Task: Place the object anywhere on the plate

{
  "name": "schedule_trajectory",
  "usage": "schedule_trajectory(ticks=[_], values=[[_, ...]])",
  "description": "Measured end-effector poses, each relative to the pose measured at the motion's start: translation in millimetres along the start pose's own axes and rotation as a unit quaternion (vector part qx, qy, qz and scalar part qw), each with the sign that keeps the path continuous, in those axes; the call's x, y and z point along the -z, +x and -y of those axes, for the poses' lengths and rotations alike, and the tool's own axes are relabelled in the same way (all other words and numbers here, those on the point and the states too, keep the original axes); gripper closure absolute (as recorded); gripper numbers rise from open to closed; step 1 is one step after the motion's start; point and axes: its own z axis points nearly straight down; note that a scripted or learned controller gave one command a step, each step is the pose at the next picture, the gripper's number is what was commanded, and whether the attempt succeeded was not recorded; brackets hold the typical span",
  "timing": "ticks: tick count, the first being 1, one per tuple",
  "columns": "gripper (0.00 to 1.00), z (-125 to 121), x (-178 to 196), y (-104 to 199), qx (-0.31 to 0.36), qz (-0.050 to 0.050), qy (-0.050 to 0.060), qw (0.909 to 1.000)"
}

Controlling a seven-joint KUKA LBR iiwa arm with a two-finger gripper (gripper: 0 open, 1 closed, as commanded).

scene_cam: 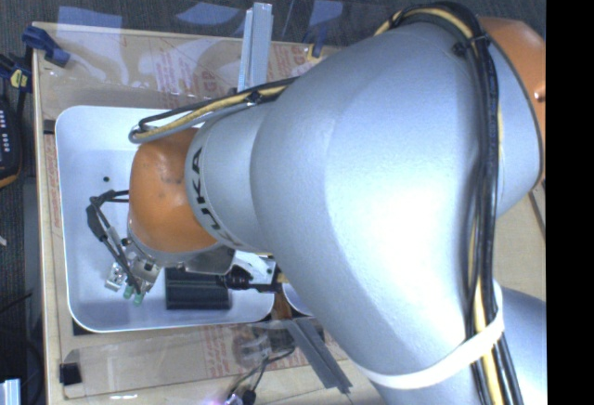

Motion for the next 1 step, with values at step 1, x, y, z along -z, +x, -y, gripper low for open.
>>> schedule_trajectory(ticks=[1], values=[[1.0, 55.1, 97.5, -31.4, -0.016, 0.0, -0.001, 0.9999]])
